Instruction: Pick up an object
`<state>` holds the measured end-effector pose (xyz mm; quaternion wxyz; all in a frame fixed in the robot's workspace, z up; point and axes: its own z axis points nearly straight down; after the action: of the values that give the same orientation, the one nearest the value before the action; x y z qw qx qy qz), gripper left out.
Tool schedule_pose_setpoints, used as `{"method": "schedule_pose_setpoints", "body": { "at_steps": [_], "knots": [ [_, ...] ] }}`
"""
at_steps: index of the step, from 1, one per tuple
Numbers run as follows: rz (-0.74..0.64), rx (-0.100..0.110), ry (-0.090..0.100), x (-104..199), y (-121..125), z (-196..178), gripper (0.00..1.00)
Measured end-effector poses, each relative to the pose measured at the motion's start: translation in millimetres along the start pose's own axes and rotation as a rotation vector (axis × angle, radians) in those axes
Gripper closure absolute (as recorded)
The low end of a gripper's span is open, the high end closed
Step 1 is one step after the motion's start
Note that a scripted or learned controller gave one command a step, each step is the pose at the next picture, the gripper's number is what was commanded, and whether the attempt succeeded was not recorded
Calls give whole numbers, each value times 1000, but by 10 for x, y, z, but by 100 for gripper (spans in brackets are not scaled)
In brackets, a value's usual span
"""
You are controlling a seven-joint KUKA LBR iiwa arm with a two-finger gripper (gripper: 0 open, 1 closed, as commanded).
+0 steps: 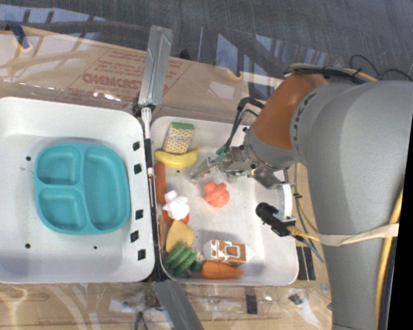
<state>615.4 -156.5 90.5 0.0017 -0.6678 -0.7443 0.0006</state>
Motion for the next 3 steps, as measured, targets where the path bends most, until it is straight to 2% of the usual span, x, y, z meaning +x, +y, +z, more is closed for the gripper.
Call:
{"method": "schedule_pose_setpoints", "body": {
  "at_steps": [1,2,3],
  "knots": [
    [-32,1,0,180,-580,1,0],
    [-153,0,-1,94,-385,-276,0],
    [-171,0,0,51,-481,0,0]
  ]
}}
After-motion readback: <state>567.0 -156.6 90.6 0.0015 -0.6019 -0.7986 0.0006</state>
